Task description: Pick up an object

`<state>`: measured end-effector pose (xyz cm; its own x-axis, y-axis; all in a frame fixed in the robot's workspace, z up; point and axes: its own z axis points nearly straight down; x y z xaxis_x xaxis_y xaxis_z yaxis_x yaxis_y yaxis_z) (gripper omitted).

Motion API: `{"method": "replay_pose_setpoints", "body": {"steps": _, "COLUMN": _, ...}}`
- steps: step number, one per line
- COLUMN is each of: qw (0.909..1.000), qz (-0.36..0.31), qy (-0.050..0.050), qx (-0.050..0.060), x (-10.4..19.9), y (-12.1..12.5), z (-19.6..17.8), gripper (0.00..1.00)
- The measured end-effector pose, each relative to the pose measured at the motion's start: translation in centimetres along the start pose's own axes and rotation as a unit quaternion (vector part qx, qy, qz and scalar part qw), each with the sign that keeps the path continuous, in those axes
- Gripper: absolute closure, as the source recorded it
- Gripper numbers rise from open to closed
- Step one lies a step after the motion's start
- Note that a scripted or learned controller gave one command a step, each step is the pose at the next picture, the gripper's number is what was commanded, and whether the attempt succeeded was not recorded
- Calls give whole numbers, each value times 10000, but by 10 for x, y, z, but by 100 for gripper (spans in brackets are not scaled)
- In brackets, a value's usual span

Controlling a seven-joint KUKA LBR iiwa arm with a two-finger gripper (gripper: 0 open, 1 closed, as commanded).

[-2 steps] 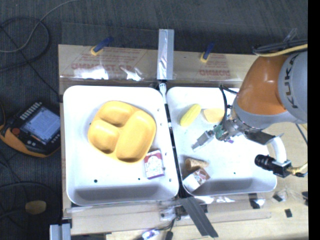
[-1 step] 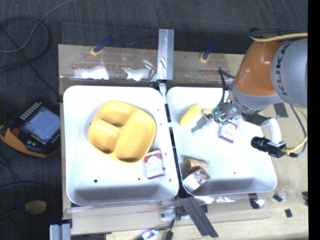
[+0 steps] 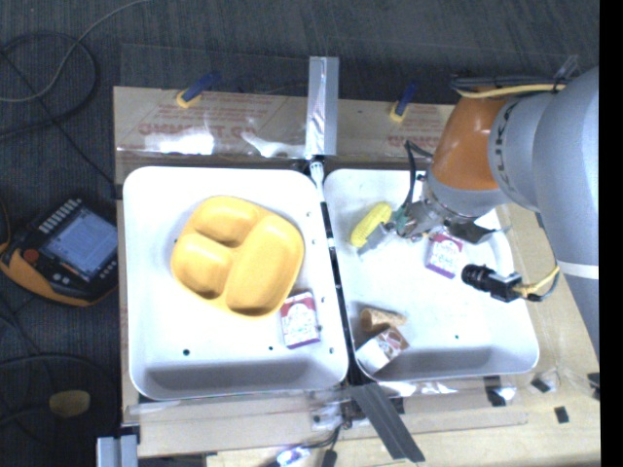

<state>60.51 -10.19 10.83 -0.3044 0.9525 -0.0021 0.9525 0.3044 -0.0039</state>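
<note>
Nearest the lower edge of the camera view, at the front of the right bin [image 3: 506, 353], a crumpled brown-and-white packet [image 3: 380, 337] is seen lying against the divider, and just across that divider, in the left bin [image 3: 146, 290], a small white carton with a red print [image 3: 300, 319] is found beside a large yellow moulded object [image 3: 237, 254]. Farther back in the right bin, a small white-and-purple carton [image 3: 443, 256] lies flat, and beyond it a small yellow object [image 3: 371, 225] rests near the divider. The end effector [image 3: 407, 224] is placed low, just beside that yellow object on its right; whether its fingers are open or closed cannot be told, since they are hidden under the wrist, and nothing is seen held. The yellow object is judged the likeliest target: it is expected to be light and smooth, perhaps a little slippery, and hold is best taken across its narrow middle. Care would be needed so that it is not pushed against the bin wall. Beyond the bins, the desk [image 3: 146, 115] carries clear sheeting and clamps.
</note>
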Motion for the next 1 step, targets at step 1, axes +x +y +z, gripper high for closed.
{"method": "replay_pose_setpoints", "body": {"steps": 1, "qw": 9999, "qz": 137, "qy": 27, "qx": 16, "x": -15, "y": 45, "z": 20, "gripper": 0}}
